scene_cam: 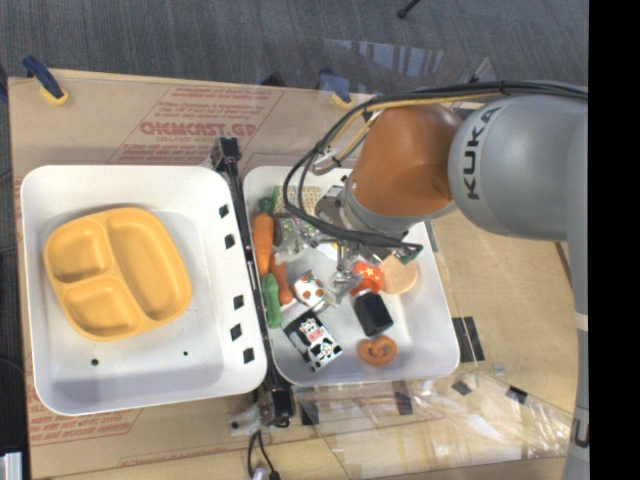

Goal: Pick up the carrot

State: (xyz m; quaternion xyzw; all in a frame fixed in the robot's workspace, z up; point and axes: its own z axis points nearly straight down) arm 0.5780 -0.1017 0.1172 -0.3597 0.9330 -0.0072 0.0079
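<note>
A carrot (pixel 263 241) lies along the left edge of the right bin (pixel 437 333) as the gripper (pixel 345 268) hovers nearby; its finger position cannot be made out.

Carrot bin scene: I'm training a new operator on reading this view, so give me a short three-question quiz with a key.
1. True or false: the carrot lies in the same bin as the yellow divided tray.
2. Which wall of the right bin does the carrot lie along? A) the one next to the left bin B) the far right one C) the bottom one
3. Fill in: directly below the carrot in the picture lies a long ____ item.

Key: 1 false; 2 A; 3 green.
</note>
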